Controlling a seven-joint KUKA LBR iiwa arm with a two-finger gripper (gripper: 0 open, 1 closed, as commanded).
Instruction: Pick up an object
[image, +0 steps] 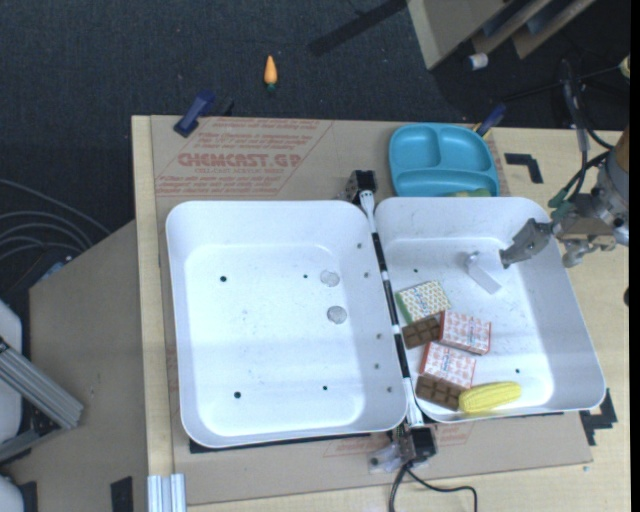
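1. A light wooden desk (100, 330) stands on a dark carpeted floor (80, 90), and a brown cardboard sheet (250, 150) with red printing covers most of its top.
2. At the near edge, around 6 o'clock, a black cable (425, 487) leaves a small clamp (415, 443) at the join between the two white bins.
3. In the right bin (570, 330), nearest the viewer at about 5 o'clock, a yellow corn cob (488, 397) lies along the front wall, touching a brown chocolate bar (437, 391).
4. Just behind them lie two red-and-white patterned packets (452, 364) (466, 331), a second brown chocolate bar (421, 329), and a green-and-white patterned packet (421, 299), all clustered close to the bin's left wall.
5. A small grey block (478, 271) lies apart from that cluster, toward 2 o'clock from it, on the bin floor.
6. The left bin (270, 320) holds two small pale round discs (337, 314) (330, 279) near its right side.
7. The end effector (545, 240) hangs over the right bin's far right corner, at about 3 o'clock in the view; one grey finger (522, 243) points down toward the grey block without touching it, and I cannot tell how wide the fingers stand.
8. Beyond the bins, at 1 o'clock, a blue divided plate (440, 160) rests on the cardboard.
9. Farther off, a blue clip (193, 113) sits at the cardboard's far left corner, and a small orange carrot-shaped toy (270, 70) lies on the floor at 11 o'clock.
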